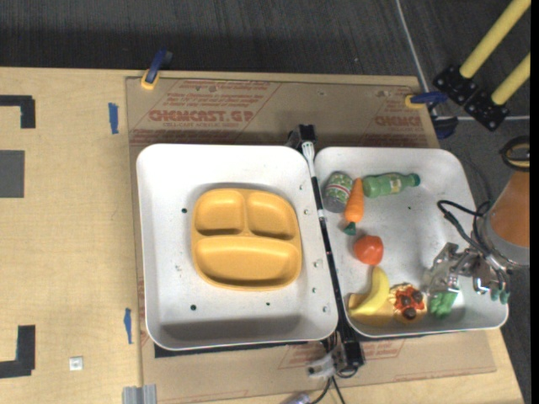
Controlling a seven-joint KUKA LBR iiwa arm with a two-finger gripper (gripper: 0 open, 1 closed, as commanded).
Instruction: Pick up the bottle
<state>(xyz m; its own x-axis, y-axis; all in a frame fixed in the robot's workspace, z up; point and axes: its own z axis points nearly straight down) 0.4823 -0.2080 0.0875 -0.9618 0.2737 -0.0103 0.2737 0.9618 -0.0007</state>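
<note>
A green bottle (pixel 389 183) is seen lying on its side at the far edge of the right bin (pixel 438 162). The gripper (pixel 455 278) is positioned at the bin's near right corner; its finger state cannot be told.

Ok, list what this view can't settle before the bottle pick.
- Gripper: fingers lost in cables and glare, so open or shut cannot be told.
- Green item under the gripper: partly covered, kind unclear.
- Arm: cut off by the right edge.
- Can: label too small to read.
- Bottle: lies on its side; label too small to read.
- Small red toy by the banana: too small to name.
</note>
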